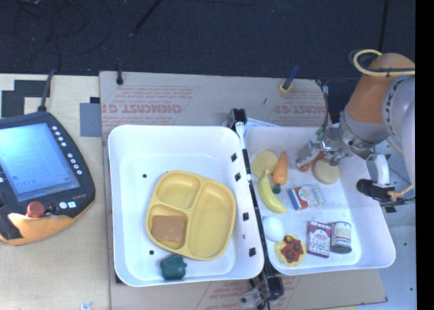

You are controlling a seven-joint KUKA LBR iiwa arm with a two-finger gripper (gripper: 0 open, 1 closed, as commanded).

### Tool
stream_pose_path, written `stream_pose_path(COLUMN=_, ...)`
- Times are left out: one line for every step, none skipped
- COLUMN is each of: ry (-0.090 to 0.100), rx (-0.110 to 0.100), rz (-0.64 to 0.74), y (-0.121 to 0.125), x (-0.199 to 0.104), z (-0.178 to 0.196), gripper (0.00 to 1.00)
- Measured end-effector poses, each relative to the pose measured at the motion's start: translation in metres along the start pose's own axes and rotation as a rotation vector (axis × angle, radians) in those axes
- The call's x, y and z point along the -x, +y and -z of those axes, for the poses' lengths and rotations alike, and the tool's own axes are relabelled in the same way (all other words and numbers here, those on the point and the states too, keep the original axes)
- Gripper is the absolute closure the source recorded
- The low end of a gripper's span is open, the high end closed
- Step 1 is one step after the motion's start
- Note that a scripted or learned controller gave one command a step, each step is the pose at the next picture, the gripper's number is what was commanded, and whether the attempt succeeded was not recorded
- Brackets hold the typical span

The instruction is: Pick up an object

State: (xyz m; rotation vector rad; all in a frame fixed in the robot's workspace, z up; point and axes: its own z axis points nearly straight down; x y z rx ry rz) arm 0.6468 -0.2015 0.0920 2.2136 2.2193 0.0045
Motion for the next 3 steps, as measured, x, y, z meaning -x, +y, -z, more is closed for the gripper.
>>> stream_pose_path(ry=0.000, rx=0.000, rz=0.001, y=0.0001, x=0.0004, z=-0.0001, gripper=0.00)
stream_pose_path(ry=0.001, rx=-0.001, rz=0.000, y=0.0001, x=0.0023, z=-0.0002, gripper=0.00)
stream_pose_path(ry=-0.001, rx=0.001, rz=-0.001, y=-0.0004, x=0.0000, z=0.0001, gripper=0.00)
